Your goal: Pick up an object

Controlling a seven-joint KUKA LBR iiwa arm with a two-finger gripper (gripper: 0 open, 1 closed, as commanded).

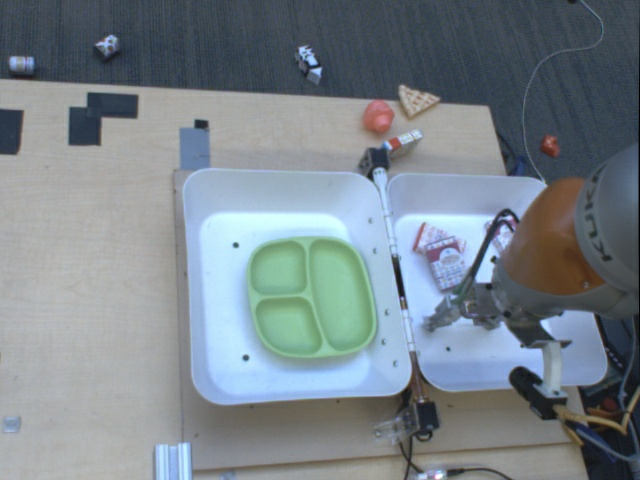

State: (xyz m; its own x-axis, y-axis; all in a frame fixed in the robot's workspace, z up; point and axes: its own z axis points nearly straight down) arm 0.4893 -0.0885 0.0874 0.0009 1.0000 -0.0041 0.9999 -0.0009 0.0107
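No object is seen between the fingers of the claw [442, 318], so the pick is judged not yet accomplished; approach, closure and lift are judged to remain. The claw is positioned low over the right bin [440, 366], toward 9 o'clock of that bin's floor, with its two fingers spread apart and nothing held.

The likeliest target, a red-and-white packet [441, 251], is located in the right bin, at about 12 o'clock from the claw and near it, but apart from it. A second, smaller red-and-white item [501, 232] is seen at 3 o'clock of the packet, partly hidden by the arm; its identity cannot be determined.

The left bin [215, 298] is occupied by a green three-compartment tray [311, 296], placed near the bin's centre. No contents are seen in any compartment.

Outside the bins, at 12 o'clock of the hinge line, a red ball [378, 116] and a wedge-shaped piece [417, 99] are located on the surface [90, 268].
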